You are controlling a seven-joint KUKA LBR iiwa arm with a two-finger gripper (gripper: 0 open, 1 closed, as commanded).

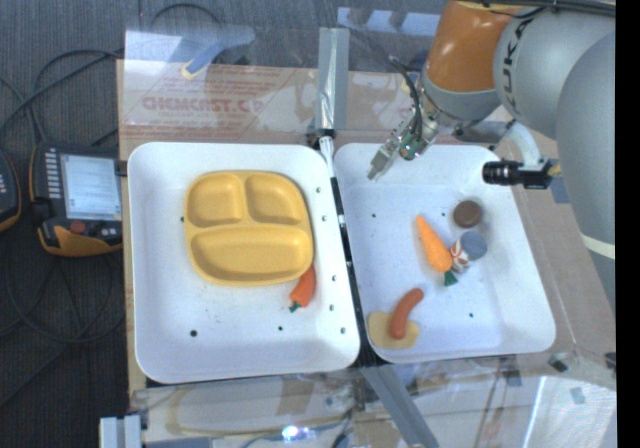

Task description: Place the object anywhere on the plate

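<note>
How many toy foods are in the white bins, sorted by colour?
Orange: 2, the small orange carrot beside the yellow divided plastic plate and the bigger orange carrot
Reddish-orange: 1, the toy sausage
Brown: 1, the round brown disc
Grey-blue: 1, the round grey-blue piece
Total: 5

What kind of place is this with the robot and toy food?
Probably a robot test lab, not a kitchen. A big grey arm reaches over two white bins, the carrot and sausage look like toys, and a handheld controller with loose cables sits beside the bench.
</note>
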